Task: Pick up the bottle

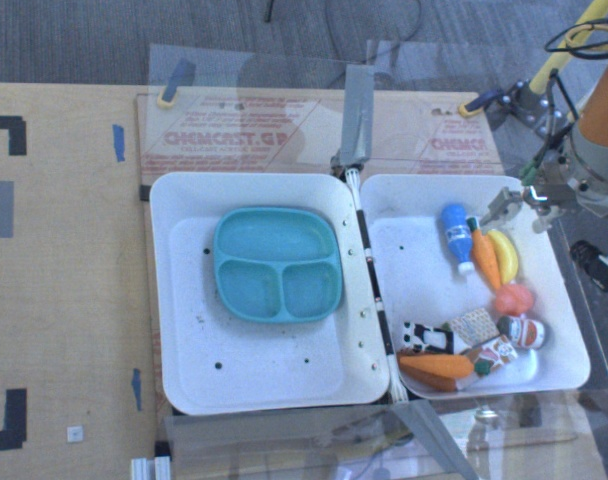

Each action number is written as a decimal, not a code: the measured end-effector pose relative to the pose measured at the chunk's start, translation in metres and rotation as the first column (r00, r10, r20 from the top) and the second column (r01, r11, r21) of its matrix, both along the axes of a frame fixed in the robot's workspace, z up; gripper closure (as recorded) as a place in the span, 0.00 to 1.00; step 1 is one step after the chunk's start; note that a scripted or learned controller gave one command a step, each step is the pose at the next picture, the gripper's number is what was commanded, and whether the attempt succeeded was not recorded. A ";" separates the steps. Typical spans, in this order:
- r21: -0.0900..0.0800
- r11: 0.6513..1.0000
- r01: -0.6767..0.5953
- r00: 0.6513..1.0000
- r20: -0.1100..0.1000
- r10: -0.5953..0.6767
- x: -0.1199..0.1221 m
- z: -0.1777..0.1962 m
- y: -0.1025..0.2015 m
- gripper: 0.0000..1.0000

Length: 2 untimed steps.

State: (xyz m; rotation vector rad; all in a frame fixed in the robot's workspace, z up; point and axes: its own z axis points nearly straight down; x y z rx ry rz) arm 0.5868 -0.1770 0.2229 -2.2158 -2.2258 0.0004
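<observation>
1. The gripper (516,204) sits at the upper right of the frame, over the top right corner of the right bin (404,200). Its fingers look slightly spread with nothing between them.
2. The arm (596,128) leads off from the gripper toward the right edge, with its orange band showing at the frame's edge.
3. The bottle (456,235), blue with a white cap, lies on its side in the upper part of the right bin, just left of and below the gripper, apart from it.
4. Just right of the bottle lie a carrot (486,259) and a banana (504,253), side by side and touching.
5. Below them sits a red-orange ball-like fruit (516,298), and lower still a small jar-like thing (524,331).
6. Along the bottom of the right bin lie a second, larger carrot (436,370), a black-and-white cow-patterned item (425,337), and a few small packets, too cluttered to tell apart.
7. The left bin (179,298) holds a teal divided plate (277,264), in its upper middle.
</observation>
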 end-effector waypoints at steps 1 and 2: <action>-0.002 0.991 0.130 0.991 0.004 -0.130 0.061 -0.128 0.026 0.00; -0.003 0.992 0.128 0.992 0.005 -0.128 0.062 -0.118 0.027 1.00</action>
